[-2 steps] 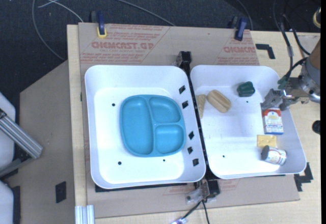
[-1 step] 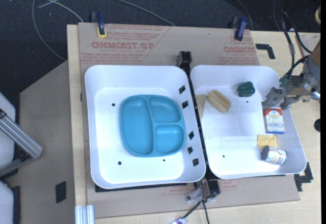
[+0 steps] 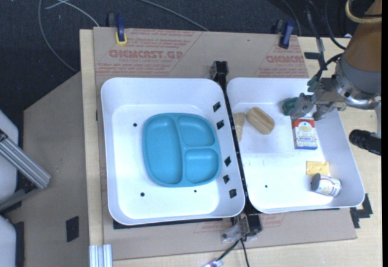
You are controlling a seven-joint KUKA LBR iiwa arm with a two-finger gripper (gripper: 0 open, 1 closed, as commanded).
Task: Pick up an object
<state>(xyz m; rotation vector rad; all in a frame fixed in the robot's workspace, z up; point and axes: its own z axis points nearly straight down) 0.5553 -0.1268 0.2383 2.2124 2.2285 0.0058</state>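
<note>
My gripper (image 3: 305, 108) hangs over the back of the right bin (image 3: 276, 199), at the end of the grey arm that comes in from the right. Its fingers stand open with nothing between them. Just below it a small red, white and blue box (image 3: 305, 136) lies flat on the bin floor. To the left of the gripper lies a tan oval wooden block (image 3: 260, 120). A yellow piece (image 3: 317, 168) and a small white bottle (image 3: 327, 185) rest near the bin's front right corner.
The left bin (image 3: 121, 138) holds a blue divided plate (image 3: 182, 149). A black ridge with clips (image 3: 227, 138) separates the two bins. A dark object (image 3: 368, 140) juts in beyond the right bin's right edge.
</note>
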